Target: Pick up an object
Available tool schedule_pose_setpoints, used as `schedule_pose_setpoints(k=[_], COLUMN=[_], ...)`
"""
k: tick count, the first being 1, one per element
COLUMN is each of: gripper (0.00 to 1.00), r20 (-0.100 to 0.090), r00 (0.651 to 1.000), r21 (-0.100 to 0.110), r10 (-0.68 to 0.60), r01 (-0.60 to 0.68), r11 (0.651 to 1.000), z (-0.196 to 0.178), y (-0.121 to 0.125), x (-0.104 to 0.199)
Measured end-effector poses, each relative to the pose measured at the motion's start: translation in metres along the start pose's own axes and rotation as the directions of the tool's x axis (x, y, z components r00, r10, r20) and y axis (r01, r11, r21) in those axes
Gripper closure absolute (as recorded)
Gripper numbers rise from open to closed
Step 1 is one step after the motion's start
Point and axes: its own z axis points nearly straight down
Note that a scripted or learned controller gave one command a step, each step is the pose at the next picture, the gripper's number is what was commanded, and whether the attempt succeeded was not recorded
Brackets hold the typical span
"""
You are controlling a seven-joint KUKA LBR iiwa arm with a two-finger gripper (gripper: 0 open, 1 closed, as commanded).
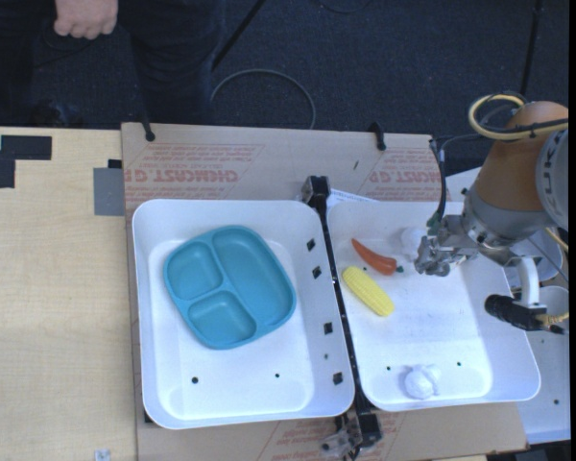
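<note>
The two-finger gripper (434, 260) is hanging low over the right white bin (504, 377); whether its fingers are spread or pressed together, I cannot tell. The long orange-red toy chili pepper (374, 256) is lying just beside it at nine o'clock, the yellow toy corn cob (368, 291) near at eight. A clean pick is calling for centring over the pepper, fingers straddling its narrow width, before descending.
</note>
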Motion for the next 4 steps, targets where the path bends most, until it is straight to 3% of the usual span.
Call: schedule_pose_setpoints(k=[2,4], gripper=[1.00,1.00], r20=[0.000,-0.002], r00=[1.000,1.000], r21=[-0.001,0.004], r10=[-0.001,-0.003], r01=[0.001,0.003], r11=[1.000,1.000], z=[-0.106,-0.108], y=[0.000,-0.002], x=[-0.005,0.093])
